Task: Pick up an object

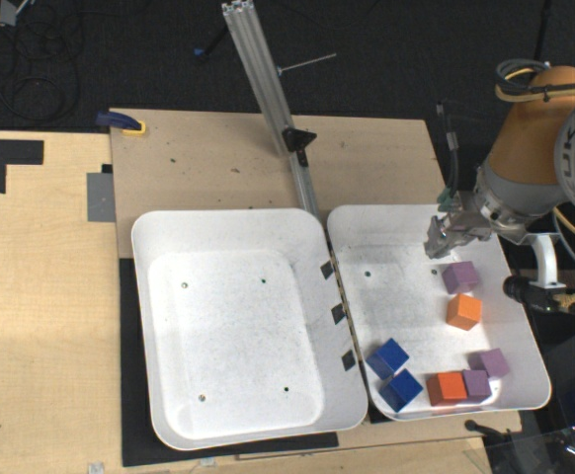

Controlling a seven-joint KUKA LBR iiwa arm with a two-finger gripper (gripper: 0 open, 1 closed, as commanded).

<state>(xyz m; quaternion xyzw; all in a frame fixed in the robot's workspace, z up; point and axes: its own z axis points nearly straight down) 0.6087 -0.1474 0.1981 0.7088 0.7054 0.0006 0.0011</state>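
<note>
Though low beside the purple block (460,276), gripper (442,242) blurred, its jaws' state impossible to tell.

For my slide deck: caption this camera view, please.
Gripper hovers over right bin beside a purple block; left bin alongside.

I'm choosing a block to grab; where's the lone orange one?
In the camera view, the orange block lies in the right bin, near its right side, just below a purple block.

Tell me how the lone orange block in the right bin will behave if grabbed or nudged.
The orange block looks rigid and flat-faced, so it should slide, not roll. It sits apart from the purple block, probably leaving finger room.
</note>
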